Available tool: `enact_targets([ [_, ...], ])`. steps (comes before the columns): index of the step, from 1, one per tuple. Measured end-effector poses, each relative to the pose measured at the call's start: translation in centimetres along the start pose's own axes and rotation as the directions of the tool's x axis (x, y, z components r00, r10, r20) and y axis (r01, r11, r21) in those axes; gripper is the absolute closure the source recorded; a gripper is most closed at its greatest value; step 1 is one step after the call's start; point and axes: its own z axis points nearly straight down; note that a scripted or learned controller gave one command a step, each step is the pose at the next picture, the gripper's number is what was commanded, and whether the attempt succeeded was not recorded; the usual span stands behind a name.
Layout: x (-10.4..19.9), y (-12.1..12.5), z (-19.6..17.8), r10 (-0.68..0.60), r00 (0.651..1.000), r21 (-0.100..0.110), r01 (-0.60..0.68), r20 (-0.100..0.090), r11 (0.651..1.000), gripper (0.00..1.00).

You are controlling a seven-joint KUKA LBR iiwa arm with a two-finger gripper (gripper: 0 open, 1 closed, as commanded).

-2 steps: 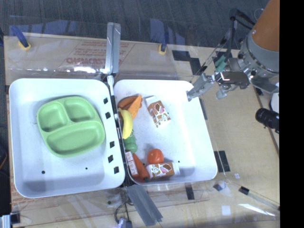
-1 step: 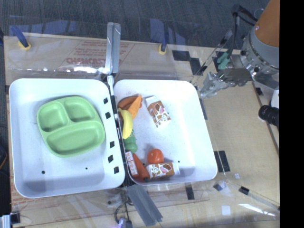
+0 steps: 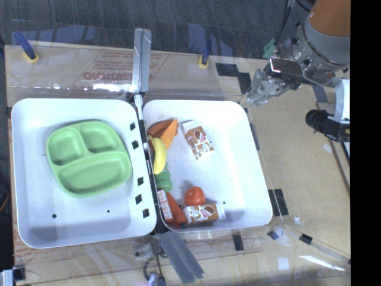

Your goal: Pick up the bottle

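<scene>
Against the left wall of the right bin (image 3: 255,165), at its near corner, a red bottle (image 3: 171,209) was seen lying on its side. It was touched by a small printed carton (image 3: 202,214) lying along that bin's near wall, with a tomato (image 3: 194,195) just beside it. Farther up the bin's left wall a banana (image 3: 158,154) and a carrot (image 3: 165,130) were found, and a second carton (image 3: 198,140) near the bin's far wall. Outside the bin's far right corner the gripper (image 3: 257,94) was held, well apart from the bottle; whether it was open or closed could not be told.
</scene>
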Motion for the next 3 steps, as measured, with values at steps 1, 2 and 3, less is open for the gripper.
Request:
enact_targets([
  [1,-5.1,-3.8,-0.1,-0.107,0.994,0.002,0.107,-0.001,0.994,1.00],
  [2,-5.1,-3.8,-0.1,-0.107,0.994,0.002,0.107,-0.001,0.994,0.00],
  [3,-6.1,-5.9,11.8,0.203,0.979,0.005,-0.203,0.000,0.979,0.00],
])
